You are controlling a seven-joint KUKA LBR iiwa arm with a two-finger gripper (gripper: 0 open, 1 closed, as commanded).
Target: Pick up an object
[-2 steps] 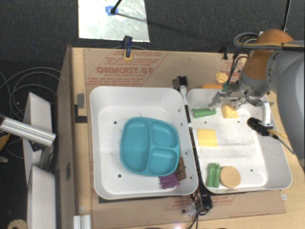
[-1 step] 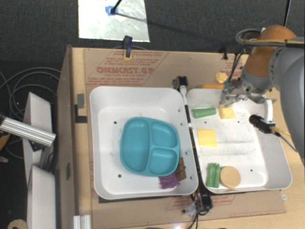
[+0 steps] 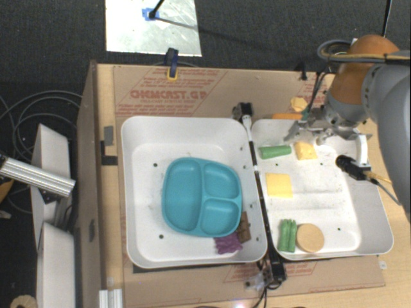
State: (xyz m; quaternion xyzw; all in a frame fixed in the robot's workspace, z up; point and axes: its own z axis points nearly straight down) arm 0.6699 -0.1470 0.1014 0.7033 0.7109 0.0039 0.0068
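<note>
My gripper (image 3: pixel 311 132) hangs over the far part of the right bin (image 3: pixel 369 220), below the grey wrist and its orange band. A small yellow chunk (image 3: pixel 306 151) lies just under and in front of it; I cannot see whether they touch. A green piece (image 3: pixel 275 151) lies to its left near the bin divider. Nearer the front are a flat yellow square (image 3: pixel 279 185), a green bean bundle (image 3: pixel 287 235) and a round tan biscuit (image 3: pixel 311 238).
The left bin (image 3: pixel 144 172) holds a blue divided plate (image 3: pixel 201 196), with a purple item (image 3: pixel 226 244) and a brown item (image 3: pixel 244 230) at its near right corner. An orange piece (image 3: pixel 286 115) and a yellow piece (image 3: pixel 298 103) lie beyond the right bin's far rim.
</note>
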